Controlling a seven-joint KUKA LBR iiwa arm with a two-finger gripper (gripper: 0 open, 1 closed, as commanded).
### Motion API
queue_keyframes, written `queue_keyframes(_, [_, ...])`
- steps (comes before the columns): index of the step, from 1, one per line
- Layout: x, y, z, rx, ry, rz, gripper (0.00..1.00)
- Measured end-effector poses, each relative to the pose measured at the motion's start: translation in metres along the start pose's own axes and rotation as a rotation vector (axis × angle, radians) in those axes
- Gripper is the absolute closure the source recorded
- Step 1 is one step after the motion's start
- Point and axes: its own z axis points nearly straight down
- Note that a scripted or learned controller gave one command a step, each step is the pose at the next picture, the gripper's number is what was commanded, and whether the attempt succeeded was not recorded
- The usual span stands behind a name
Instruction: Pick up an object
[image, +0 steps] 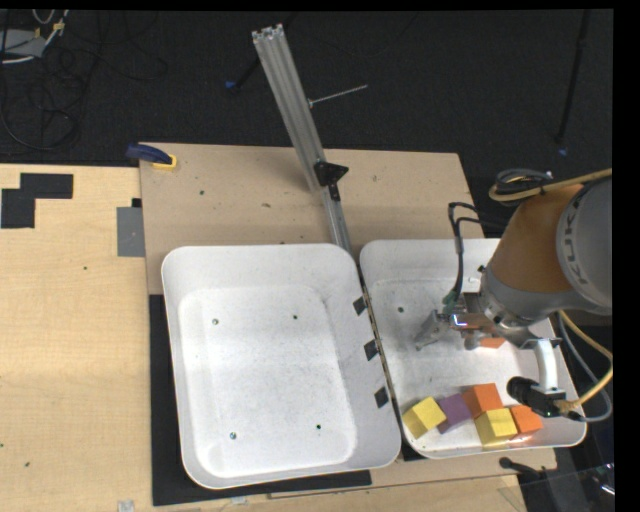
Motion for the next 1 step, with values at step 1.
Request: queue_keyframes(1, [0.0004,0.0006,0.023,-0.006,-0.002,0.001,0.0])
